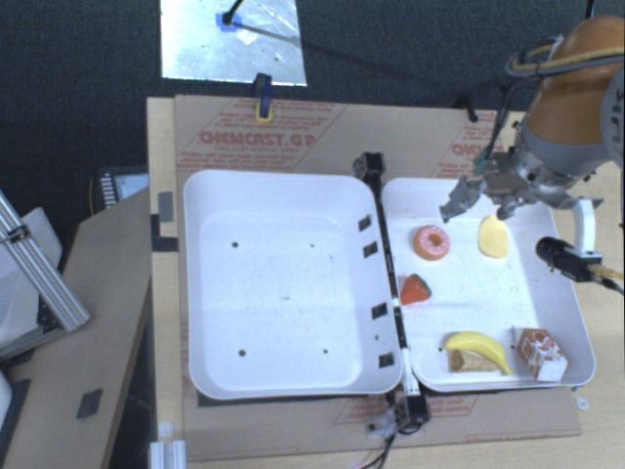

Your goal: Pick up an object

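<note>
The pincer (484,203) hangs spread and empty above the donut (431,242) and lemon (493,237); approach step, next it must descend onto one

Even, bright overhead light is seen; glare is thrown off the crinkled silver foil sheet (232,25); shadows are soft.

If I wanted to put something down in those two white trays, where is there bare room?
The left bin is bare floor wall to wall. In the right bin the donut, yellow piece, strawberry, banana and small box crowd it; the barest patch lies between yellow piece and box.
</note>
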Motion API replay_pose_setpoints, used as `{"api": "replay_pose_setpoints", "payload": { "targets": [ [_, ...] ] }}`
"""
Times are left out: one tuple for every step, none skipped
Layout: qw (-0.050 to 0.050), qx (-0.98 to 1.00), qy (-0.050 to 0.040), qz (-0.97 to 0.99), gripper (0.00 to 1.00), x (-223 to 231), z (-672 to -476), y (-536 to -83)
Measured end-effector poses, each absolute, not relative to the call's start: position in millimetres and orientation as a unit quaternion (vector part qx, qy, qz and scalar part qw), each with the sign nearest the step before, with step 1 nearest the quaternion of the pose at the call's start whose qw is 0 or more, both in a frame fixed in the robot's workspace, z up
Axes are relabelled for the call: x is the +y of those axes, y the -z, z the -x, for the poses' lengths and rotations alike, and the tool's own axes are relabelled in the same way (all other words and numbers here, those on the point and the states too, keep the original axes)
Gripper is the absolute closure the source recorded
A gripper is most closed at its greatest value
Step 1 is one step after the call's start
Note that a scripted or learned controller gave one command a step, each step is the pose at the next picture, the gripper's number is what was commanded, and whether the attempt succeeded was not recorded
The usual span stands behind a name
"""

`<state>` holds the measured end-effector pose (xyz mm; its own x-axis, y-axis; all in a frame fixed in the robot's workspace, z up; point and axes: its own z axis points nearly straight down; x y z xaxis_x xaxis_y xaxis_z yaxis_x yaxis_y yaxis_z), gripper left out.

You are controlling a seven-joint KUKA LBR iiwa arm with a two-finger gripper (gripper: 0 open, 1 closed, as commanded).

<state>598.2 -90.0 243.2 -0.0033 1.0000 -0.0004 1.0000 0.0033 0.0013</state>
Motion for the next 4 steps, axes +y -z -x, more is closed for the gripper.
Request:
{"api": "replay_pose_setpoints", "payload": {
  "targets": [
    [0.002,0.706,-0.0006,-0.708,0.0,-140.6,-599.2,-239.0],
    [0.002,0.707,-0.0005,-0.707,0.0,-162.5,-614.7,-223.5],
    [0.002,0.706,0.0005,-0.708,0.0,-209.7,-620.4,-195.7],
    [-0.004,0.708,0.0012,-0.706,0.0,-172.5,-590.4,-90.5]
  ]
}}
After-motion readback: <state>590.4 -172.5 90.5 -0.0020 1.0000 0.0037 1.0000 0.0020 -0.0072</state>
